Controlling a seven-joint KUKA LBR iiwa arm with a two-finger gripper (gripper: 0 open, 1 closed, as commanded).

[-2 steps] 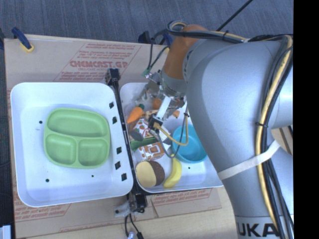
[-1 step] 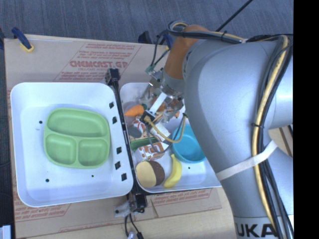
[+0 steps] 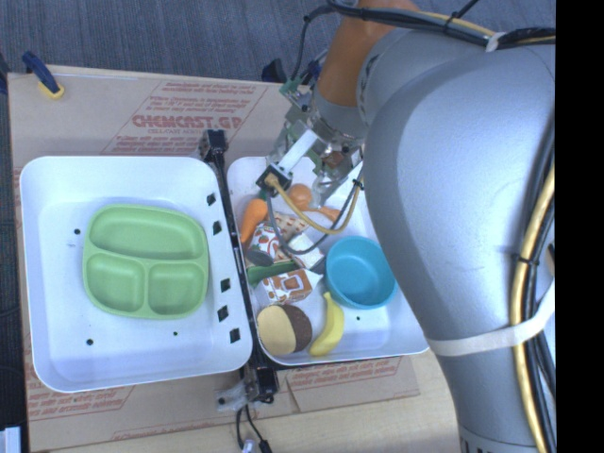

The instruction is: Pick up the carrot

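Red print on the brown cardboard sheet (image 3: 179, 111) under the bins reads "CHEMCAST GP" in large letters. Smaller red lines above and below it are too small to read. Similar red print along the sheet's front edge is illegible.

Dark grey carpet floor (image 3: 123, 12); cardboard-covered bench (image 3: 189, 111).

Grey arm (image 3: 453, 187) reaches down-left, end effector (image 3: 300, 189) lowered.
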